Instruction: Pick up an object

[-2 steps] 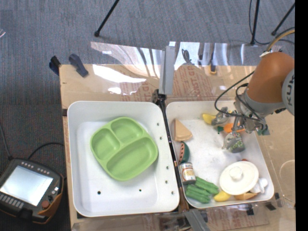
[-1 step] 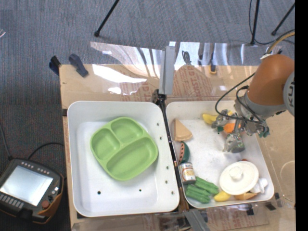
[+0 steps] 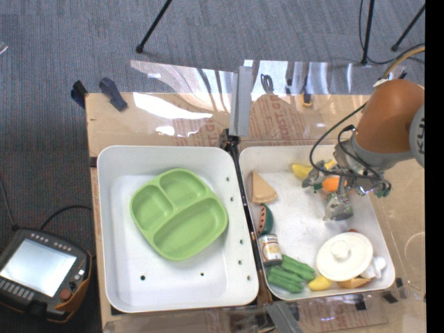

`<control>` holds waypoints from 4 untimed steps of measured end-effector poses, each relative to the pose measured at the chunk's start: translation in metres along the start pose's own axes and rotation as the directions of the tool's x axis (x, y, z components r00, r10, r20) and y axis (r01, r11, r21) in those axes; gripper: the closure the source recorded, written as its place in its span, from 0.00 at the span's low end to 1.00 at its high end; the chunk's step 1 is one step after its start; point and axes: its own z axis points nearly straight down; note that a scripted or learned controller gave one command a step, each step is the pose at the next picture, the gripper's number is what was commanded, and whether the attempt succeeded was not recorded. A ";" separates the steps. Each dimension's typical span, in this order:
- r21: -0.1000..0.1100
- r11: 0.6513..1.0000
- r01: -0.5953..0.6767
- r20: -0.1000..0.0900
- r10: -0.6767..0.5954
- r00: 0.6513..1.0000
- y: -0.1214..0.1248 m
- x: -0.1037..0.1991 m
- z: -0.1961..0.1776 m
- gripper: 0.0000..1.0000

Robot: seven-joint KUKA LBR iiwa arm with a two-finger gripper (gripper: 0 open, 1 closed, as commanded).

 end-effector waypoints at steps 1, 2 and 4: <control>0.001 0.998 0.057 0.002 -0.057 0.998 0.004 -0.004 0.000 0.00; 0.002 0.992 0.124 0.002 -0.124 0.992 0.013 -0.011 0.000 0.00; 0.005 0.982 0.188 0.011 -0.188 0.982 0.002 -0.020 -0.012 1.00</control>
